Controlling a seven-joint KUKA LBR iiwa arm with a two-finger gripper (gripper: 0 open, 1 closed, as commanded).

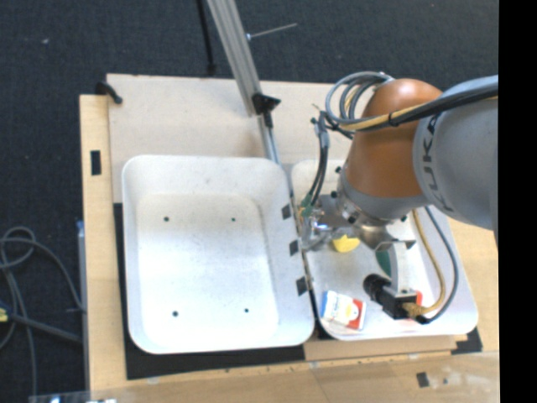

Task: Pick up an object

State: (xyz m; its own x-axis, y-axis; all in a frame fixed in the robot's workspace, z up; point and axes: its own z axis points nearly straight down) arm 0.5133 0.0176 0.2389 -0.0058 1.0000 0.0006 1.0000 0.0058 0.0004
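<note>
I'm low in the right bin (457, 313), gripper (348, 235) above the yellow object (344, 243); finger state I can't tell. I'd centre carefully, clear of the red-and-white box (343, 310).

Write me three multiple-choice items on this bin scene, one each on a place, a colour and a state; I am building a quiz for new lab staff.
1. Where does the small white and red-orange box lie?
A. left bin
B. right bin, near its front edge
C. on the bench outside the bins

2. What colour is the small rounded object just under the arm's wrist?
A. yellow
B. blue
C. black

3. How does the grey arm with the orange band stand?
A. parked beyond the bench
B. over the left white bin
C. reaching down over the right white bin

Key: 1 B, the box lies by that bin's front rim; 2 A, it shows bright yellow; 3 C, its wrist hangs above that bin.
</note>
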